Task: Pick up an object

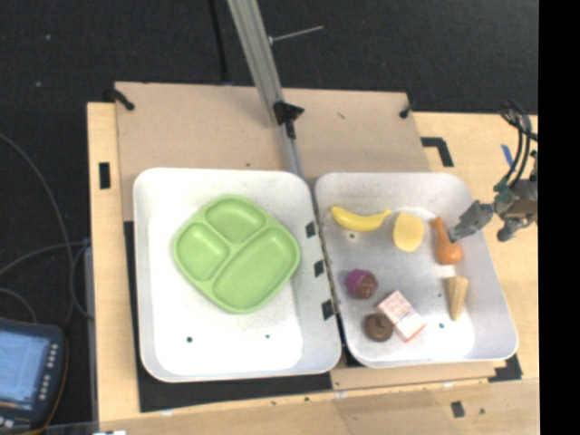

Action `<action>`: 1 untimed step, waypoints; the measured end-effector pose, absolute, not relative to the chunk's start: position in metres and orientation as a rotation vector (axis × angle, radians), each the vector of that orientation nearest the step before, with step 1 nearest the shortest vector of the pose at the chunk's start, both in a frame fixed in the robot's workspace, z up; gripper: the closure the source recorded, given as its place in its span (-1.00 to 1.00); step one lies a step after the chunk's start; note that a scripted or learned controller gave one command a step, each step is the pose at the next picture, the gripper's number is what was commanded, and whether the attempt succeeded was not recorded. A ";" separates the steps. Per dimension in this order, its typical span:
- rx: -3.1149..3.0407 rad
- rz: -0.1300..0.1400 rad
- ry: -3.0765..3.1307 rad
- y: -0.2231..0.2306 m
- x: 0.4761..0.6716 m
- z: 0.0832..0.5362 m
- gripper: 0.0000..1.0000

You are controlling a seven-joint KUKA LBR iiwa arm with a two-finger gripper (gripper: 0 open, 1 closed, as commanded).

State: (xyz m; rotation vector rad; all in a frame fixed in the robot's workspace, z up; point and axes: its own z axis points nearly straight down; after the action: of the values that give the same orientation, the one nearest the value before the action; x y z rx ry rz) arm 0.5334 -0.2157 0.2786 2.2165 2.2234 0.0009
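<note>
From above, the bench carries two shallow white plastic bins side by side. The left bin (154, 333) holds a light green divided plate (237, 253) with three compartments, lying flat near the bin's middle. The right bin (494, 333) holds the small objects. A yellow toy banana (360, 217) lies near its upper left, and a pale yellow rounded piece (409, 231), possibly a lemon, sits just to the banana's right. An orange carrot-shaped piece (445, 242) lies next to that, towards the bin's right side. Below the carrot is a tan cone-shaped item (456, 295), point downwards. A dark purple round item (362, 284) rests near the bin's left wall, a brown doughnut-like ring (378, 325) lies lower down, and a small pink and white box (400, 314) touches the ring on its right.

The two-finger gripper (494, 217) hangs at the right bin's right edge, just beside the carrot's upper end. Its dark fingers stand apart with nothing between them.
</note>
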 end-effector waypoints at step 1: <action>2.217 0.001 2.223 -0.216 0.533 0.279 -1.00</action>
State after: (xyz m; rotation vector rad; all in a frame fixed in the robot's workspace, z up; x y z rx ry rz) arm 0.5334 -0.2155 0.2786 2.2168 2.2232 0.0015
